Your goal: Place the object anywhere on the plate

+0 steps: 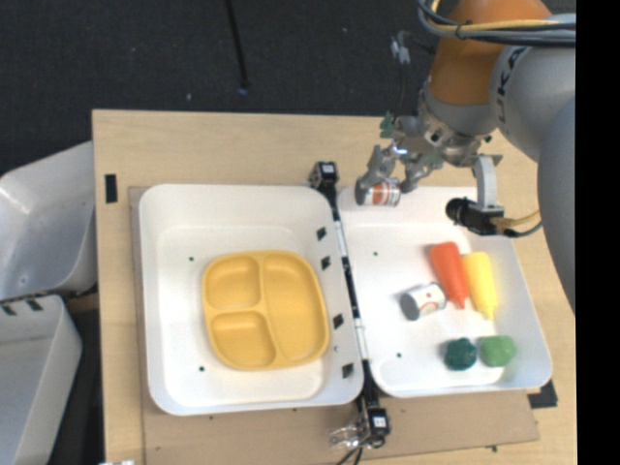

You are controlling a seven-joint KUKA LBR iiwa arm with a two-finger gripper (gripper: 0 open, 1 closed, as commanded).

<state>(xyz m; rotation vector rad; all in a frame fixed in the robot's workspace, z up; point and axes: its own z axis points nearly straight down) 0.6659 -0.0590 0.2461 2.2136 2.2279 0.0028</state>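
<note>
Wooden bench [223, 143], two white bins [174, 376], one yellow plate [264, 310]

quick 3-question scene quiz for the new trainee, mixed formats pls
1. True or false: the yellow plate lies in the left bin.
2. Which sits beside the orange carrot in the right bin? A) yellow corn B) blue cup C) red block
3. What is between the end effector fingers?

Key:
1. True
2. A
3. A small can with a red band, held above the right bin's far-left corner.
</note>
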